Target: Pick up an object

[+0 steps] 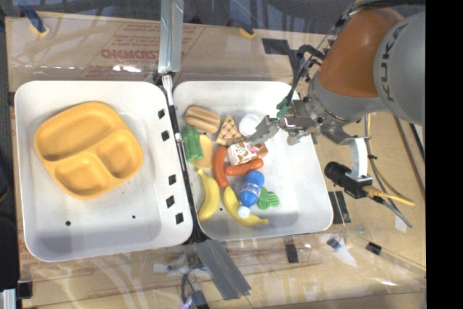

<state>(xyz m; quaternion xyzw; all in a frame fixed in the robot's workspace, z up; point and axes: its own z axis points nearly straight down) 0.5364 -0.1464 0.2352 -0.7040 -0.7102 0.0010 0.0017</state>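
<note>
Objects: toy food heaped in right bin (307, 199), just left of gripper (269, 125), from white egg (249, 124) alongside to bananas (242, 213) farther off.
Gripper: above pile's edge; opening cannot be told, nothing seen held.
Risk: crowded pieces, likely slipping or nudged aside.
Farthest: yellow tray (87, 148), left bin (43, 235).

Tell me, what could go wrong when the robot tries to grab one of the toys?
The toys lie crowded and touching, so the gripper might nudge the white ball or the waffle piece away instead of catching one. The ball is round and could roll off. The blue bottle rests against the bananas, so lifting it might drag them.
</note>
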